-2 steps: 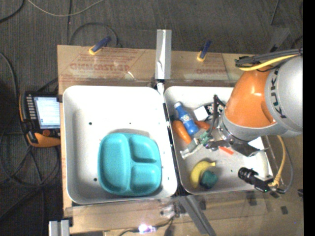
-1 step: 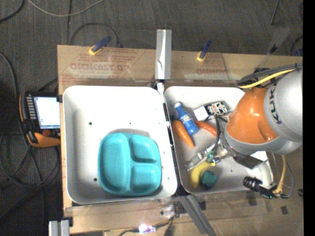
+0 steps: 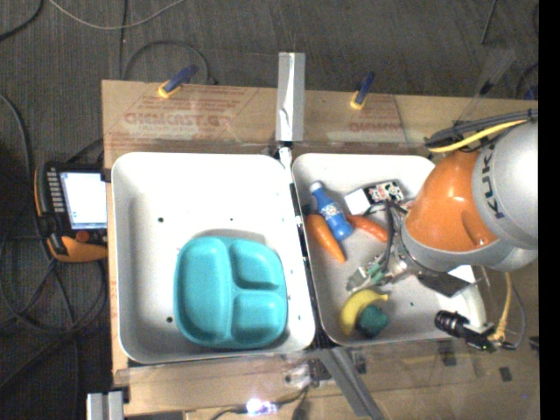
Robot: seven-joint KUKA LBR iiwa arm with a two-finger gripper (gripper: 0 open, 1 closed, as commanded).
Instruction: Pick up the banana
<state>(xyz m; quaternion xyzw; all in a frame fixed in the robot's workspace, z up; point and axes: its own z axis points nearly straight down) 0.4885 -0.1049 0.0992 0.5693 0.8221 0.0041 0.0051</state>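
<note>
The banana [image 3: 354, 308] is yellow and curved, lying near the front wall of the right bin [image 3: 420, 322]. A dark teal object [image 3: 375, 321] touches its right end. My gripper [image 3: 373, 272] hangs at the end of the grey arm with its orange band [image 3: 444, 210], just behind and above the banana. Nothing shows in its grasp, and the banana rests on the bin floor.
In the right bin an orange carrot [image 3: 325, 238], a second orange piece [image 3: 371, 229], a blue bottle [image 3: 330, 206] and a small white and black item [image 3: 378, 194] lie behind the gripper. The left bin [image 3: 140, 234] holds a teal divided plate [image 3: 232, 292].
</note>
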